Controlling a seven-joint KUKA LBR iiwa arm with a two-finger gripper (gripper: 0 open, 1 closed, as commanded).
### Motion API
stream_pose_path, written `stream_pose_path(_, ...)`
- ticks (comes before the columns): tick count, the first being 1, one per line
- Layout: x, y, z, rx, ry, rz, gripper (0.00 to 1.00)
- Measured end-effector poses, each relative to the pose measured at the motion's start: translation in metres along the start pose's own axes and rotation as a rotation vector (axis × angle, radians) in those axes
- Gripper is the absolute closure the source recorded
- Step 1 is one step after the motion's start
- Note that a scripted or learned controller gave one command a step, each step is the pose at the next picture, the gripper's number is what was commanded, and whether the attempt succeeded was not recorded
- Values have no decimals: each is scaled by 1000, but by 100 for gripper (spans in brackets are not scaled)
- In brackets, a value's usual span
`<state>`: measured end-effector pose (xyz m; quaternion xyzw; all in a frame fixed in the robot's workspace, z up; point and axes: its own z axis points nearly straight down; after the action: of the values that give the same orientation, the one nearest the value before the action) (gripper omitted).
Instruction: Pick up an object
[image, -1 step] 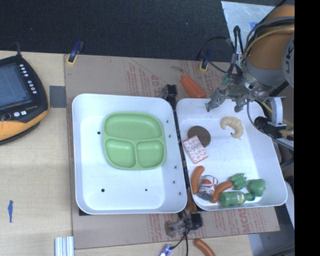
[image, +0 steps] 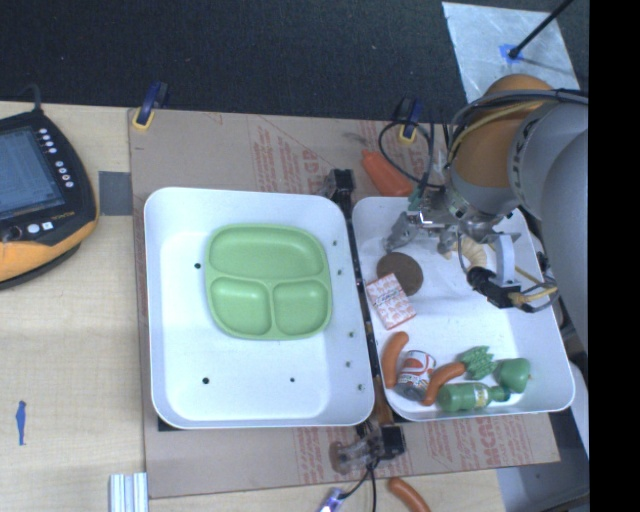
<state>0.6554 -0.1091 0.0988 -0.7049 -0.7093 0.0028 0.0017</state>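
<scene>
The arm is hovering its gripper, whose state I cannot tell, over the right bin's far edge beside the brown disc, probably needing descent next.

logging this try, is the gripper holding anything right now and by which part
Cannot be told. The gripper is low over the far end of the right bin, just above the brown round object, and no item visibly sits in it.

Bright, even overhead light; white bins near overexposed; soft shadow inside left bin's wall; slight overall softness; dark floor underexposed.
</scene>
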Motion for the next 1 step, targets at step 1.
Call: stream_pose_path(1, 3, -16, 6, -6, -1, 2, 0)
